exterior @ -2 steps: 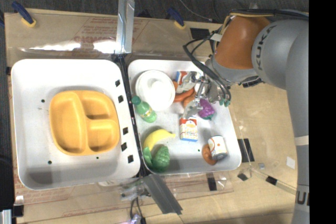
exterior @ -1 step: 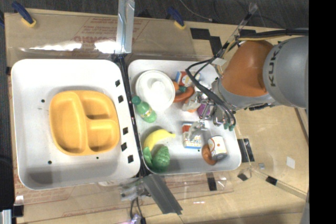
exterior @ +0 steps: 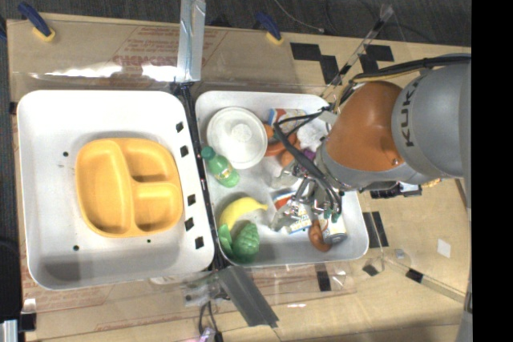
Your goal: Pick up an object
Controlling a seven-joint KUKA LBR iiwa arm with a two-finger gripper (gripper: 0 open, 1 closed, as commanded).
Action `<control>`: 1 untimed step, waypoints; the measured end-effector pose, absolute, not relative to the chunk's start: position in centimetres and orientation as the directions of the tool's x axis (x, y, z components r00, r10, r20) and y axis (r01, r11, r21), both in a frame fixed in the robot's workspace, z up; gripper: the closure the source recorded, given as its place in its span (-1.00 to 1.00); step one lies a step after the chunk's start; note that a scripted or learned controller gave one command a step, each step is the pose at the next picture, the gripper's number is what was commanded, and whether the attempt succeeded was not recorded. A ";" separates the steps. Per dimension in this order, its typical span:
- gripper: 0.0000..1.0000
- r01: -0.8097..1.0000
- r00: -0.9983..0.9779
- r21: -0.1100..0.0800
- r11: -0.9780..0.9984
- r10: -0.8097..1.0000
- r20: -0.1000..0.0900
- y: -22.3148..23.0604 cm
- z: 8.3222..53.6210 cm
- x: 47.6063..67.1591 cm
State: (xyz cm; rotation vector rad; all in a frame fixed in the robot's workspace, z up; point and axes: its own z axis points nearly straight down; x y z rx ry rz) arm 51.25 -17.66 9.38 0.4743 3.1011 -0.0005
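Fingers? Honestly can't tell if they're open or closed, the gripper (exterior: 309, 204) is buried in clutter in the right bin (exterior: 353, 240), next to the banana (exterior: 240, 210).

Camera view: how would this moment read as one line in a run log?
arm: over right bin | gripper: low among clutter, grip unclear | yellow tray: in left bin | banana: untouched

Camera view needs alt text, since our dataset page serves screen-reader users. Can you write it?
A grey and orange robot arm reaches from the right into the right bin, its end effector low among cluttered small items. That bin also holds a white bowl and green bottle; the left bin holds a yellow divided tray.
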 end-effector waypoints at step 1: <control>-1.00 0.274 -0.962 0.001 0.962 0.274 0.001 -12.2 9.2 49.6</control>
